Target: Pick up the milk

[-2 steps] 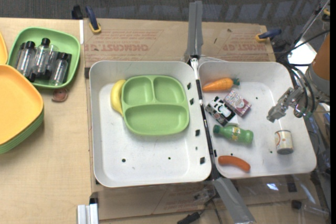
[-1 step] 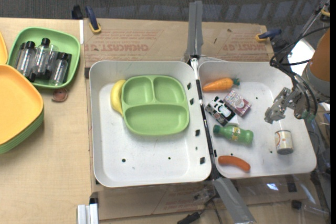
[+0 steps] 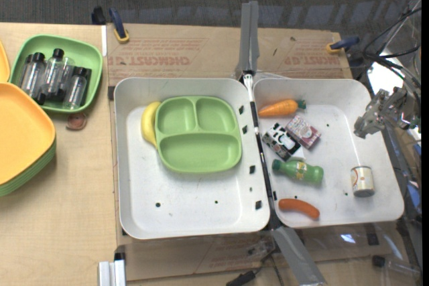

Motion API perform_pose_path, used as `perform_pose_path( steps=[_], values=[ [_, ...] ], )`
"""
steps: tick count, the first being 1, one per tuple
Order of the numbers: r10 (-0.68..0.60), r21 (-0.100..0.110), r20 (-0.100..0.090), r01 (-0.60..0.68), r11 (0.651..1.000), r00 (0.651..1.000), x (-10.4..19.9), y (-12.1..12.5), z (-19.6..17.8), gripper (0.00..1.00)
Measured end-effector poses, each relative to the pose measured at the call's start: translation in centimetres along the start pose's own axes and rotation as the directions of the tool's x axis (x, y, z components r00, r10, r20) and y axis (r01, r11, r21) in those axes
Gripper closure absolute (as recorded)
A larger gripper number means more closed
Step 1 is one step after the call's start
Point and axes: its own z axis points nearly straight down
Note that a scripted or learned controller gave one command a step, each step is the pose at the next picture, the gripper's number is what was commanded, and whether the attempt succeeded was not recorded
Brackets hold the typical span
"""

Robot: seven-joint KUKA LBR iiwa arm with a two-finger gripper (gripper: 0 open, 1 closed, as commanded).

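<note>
milk [image 3: 281,141], near bin's [image 3: 335,221] left wall

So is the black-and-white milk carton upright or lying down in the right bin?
Lying down. The small black-and-white milk carton rests on its side on the right white bin's floor, tilted diagonally between the pink packet and the green bottle.

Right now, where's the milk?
The milk, a small black-and-white carton, lies in the right bin near its left wall, below the carrot, beside the pink packet and above the green bottle.
</note>
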Motion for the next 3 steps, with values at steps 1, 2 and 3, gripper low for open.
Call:
perform_pose_path(
  steps=[1, 2, 3],
  values=[
    [-0.142, 0.000, -0.002, 0.142, 0.990, 0.990, -0.4, -1.1, 4.5, 1.00],
    [-0.183, 0.000, -0.002, 0.183, 0.983, 0.983, 0.4, -1.7, 8.3, 1.00],
    [-0.224, 0.000, 0.000, 0.224, 0.975, 0.975, -1.9, -2.2, 1.6, 1.00]
  ],
)
